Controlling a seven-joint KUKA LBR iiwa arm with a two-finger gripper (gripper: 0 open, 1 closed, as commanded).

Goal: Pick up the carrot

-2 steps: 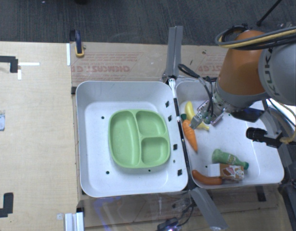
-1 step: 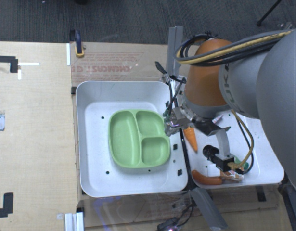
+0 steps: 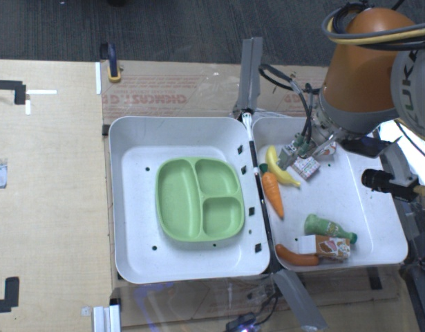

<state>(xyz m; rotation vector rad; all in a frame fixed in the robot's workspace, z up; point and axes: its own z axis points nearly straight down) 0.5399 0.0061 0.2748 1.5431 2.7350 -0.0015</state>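
Note:
The orange carrot (image 3: 271,194) lies in the right bin (image 3: 378,216) against its left wall, green top pointing to the back. My gripper (image 3: 300,156) hangs over the back of that bin, just right of a yellow banana (image 3: 281,171) and up and right of the carrot's top. It is apart from the carrot. A small patterned piece (image 3: 307,168) sits right under the gripper tip.
A green three-part plate (image 3: 200,199) lies in the left bin (image 3: 129,185). The right bin also holds a green bottle (image 3: 328,227), a small printed box (image 3: 333,248) and a reddish sausage (image 3: 297,256) near its front edge. Cables trail from the wrist.

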